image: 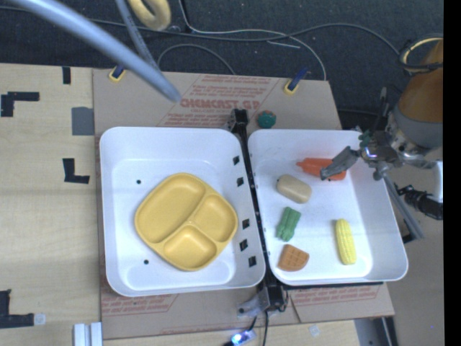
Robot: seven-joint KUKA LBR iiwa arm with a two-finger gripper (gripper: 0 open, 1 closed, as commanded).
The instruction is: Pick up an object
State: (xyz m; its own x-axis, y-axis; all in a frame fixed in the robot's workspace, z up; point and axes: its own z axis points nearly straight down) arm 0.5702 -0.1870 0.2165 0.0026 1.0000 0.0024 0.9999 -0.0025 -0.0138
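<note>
Pincer [333,171], grip state unclear, hovers by orange carrot [315,165]; cardboard [216,99] reads "CHEMCAST".

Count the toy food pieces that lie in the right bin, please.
5: an orange carrot at the far side beside the gripper, a beige potato, a green piece in the middle, yellow corn right, an orange waffle piece near.
</note>
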